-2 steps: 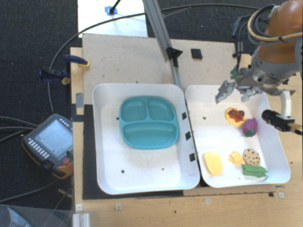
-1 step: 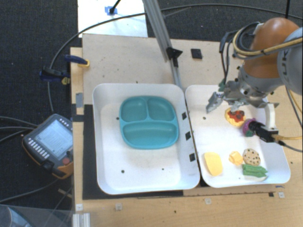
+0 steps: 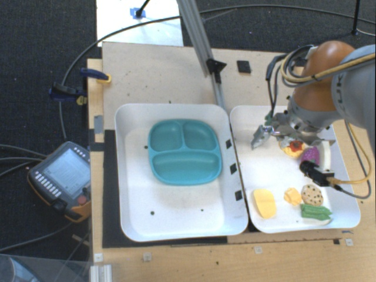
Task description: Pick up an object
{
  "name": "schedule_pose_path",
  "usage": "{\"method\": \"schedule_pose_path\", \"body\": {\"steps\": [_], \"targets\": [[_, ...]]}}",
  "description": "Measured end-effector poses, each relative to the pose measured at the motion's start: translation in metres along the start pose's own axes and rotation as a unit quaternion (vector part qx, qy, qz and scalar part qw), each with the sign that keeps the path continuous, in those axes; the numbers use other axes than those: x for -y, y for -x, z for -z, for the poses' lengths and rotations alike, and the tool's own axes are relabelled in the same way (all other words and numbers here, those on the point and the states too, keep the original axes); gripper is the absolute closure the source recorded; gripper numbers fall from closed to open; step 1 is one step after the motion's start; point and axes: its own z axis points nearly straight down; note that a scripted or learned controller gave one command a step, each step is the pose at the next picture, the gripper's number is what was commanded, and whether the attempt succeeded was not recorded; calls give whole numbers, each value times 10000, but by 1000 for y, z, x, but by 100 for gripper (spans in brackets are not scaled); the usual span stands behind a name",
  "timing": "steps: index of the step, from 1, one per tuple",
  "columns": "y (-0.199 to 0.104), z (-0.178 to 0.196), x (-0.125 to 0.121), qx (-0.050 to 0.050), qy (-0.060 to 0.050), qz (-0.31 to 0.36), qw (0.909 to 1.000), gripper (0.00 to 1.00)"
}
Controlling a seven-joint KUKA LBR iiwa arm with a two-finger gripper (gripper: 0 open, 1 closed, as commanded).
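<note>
Teal divided plate (image 3: pixel 184 152) in the left bin (image 3: pixel 132 216), gripper (image 3: pixel 259 136) over the right bin (image 3: pixel 247 157) – fingers apart, nothing between them – yellow piece (image 3: pixel 265 203) near the front.

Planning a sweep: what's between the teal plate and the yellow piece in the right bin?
In the camera view, between the teal plate and the yellow piece: bare white floor and the two bins' adjoining rims with black clips.
</note>
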Motion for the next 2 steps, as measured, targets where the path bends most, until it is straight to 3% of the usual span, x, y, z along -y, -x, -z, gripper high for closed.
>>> {"method": "schedule_pose_path", "body": {"steps": [1,2], "targets": [[5,-46,7,-2,-5,1,10000,0],[5,-33,5,0,25,5,10000,100]]}}
